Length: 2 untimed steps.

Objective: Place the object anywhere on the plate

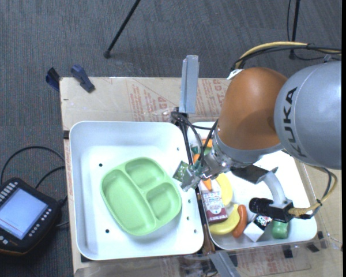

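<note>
Arm's in from the right, orange band looming over the right bin (303, 227). Gripper (191, 175) sits low right at the seam between the two bins, just off the plate's right edge. Whether it's got anything — can't tell; wrist hardware and cables crowd that spot, and no item reads clearly in its grasp. There's a small greenish bit beside the tip, but what it is stays unclear.

Plate (141, 196), green w/ three compartments, lies in the left bin (86, 154), nothing on it. So the object isn't placed yet. Candidates sit in the right bin: a carton (213, 203) upright-ish near the divider, a yellow piece (226, 224) below it, a green block (279, 229) further right.

Looks like mid-pick or early carry, prob. the former. Next move calls for a confirmed grasp, then a lift clear of the bin walls and a short move left over the plate before release.
</note>
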Tool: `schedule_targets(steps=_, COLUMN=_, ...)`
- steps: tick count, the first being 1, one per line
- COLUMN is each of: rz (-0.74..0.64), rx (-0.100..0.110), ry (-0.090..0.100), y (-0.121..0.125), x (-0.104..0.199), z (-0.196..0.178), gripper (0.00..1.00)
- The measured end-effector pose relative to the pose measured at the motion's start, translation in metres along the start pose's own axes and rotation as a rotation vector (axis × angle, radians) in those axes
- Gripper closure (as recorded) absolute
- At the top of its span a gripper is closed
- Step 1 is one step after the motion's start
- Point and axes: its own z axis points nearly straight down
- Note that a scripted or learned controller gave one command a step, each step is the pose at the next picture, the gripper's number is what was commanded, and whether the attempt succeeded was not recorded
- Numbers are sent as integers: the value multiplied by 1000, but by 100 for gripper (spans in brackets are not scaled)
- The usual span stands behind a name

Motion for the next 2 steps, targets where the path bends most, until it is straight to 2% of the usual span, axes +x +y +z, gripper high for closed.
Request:
schedule_targets(steps=1, rz=-154, rx=1, ry=-1, y=22, x=40, z=30, gripper=100)
schedule_targets(steps=2, rz=-201, rx=2, ry=-1, y=-11, x=64, z=84, gripper=100)
